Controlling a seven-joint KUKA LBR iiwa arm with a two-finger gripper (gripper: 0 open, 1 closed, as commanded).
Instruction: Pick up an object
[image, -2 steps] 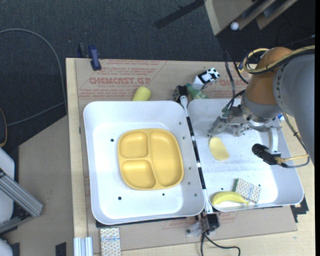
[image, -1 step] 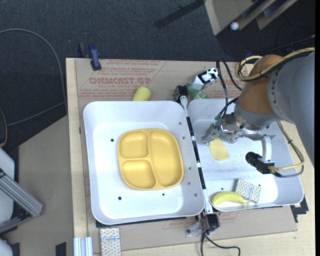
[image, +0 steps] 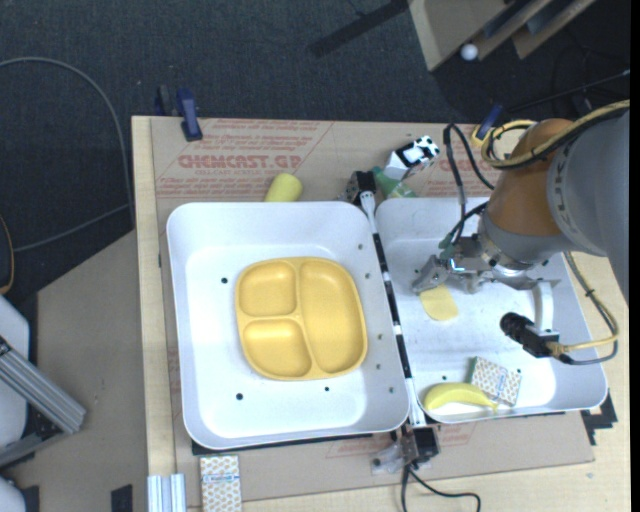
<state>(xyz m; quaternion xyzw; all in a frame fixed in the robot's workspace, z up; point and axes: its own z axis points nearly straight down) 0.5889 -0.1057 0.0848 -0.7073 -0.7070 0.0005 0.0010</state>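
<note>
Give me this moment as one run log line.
end effector: in right bin, beside pale yellow disc | banana, patterned packet: same bin, bottom of view | left bin: yellow divided plate

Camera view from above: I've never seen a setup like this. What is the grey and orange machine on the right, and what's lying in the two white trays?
This is one fixed camera looking down at a slant on a bench. The grey machine with the orange band is a robot arm reaching in from the right. At its end sits a gripper, its hand for picking things up. The left bin holds a yellow divided plate. The right bin holds a pale yellow disc just under the gripper, a banana near the front edge, and a small patterned packet beside the banana. Whether the gripper has hold of anything cannot be told from here.
</note>
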